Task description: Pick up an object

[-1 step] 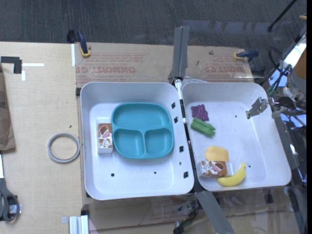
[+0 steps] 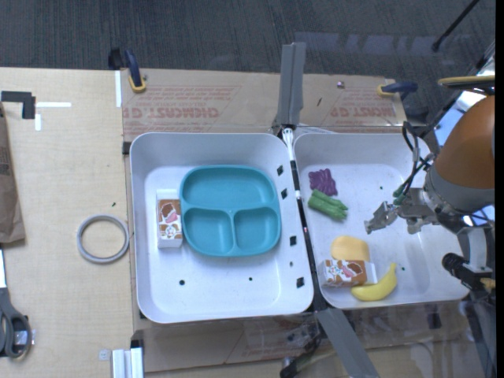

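My gripper [image 2: 393,220] hovers over the right bin [image 2: 409,164], right of its middle, open with nothing between its fingers. To its left lie a purple bunch of grapes [image 2: 323,181] and a green vegetable [image 2: 327,205]. Below and to its left sit a yellow-orange rounded piece [image 2: 350,249], a small printed carton [image 2: 344,272] and a banana [image 2: 375,287], all apart from the gripper. The left bin [image 2: 150,282] holds a teal divided plate [image 2: 231,211] and a second small carton [image 2: 169,223] at the plate's left.
The bins' shared wall [image 2: 296,211] runs between them. On the bench to the left lie a grey tape ring [image 2: 103,238], scissors [image 2: 12,333] and a brown bag [image 2: 9,187]. The arm's orange band [image 2: 472,148] rises at the right edge.
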`<action>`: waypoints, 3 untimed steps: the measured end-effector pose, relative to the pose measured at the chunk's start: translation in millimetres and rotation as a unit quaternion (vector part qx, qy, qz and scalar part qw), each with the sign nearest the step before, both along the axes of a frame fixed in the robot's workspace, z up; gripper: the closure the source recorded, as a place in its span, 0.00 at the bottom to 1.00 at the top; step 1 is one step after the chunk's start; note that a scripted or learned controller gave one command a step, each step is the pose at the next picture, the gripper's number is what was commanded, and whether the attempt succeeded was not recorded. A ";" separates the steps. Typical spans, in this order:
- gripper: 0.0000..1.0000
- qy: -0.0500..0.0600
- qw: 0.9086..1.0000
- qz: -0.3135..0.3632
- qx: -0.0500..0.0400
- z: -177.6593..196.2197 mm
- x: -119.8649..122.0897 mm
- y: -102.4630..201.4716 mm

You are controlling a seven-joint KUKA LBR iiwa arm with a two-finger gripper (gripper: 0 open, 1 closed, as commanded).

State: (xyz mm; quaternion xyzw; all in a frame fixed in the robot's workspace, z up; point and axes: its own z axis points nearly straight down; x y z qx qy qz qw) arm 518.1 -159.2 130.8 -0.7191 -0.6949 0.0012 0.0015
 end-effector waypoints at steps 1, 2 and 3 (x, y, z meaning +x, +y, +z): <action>0.00 -0.001 0.994 0.113 0.000 90.5 42.6 35.1; 0.00 -0.001 0.987 0.163 0.000 59.8 39.7 103.9; 0.00 -0.002 0.928 0.372 0.000 -38.9 64.0 60.5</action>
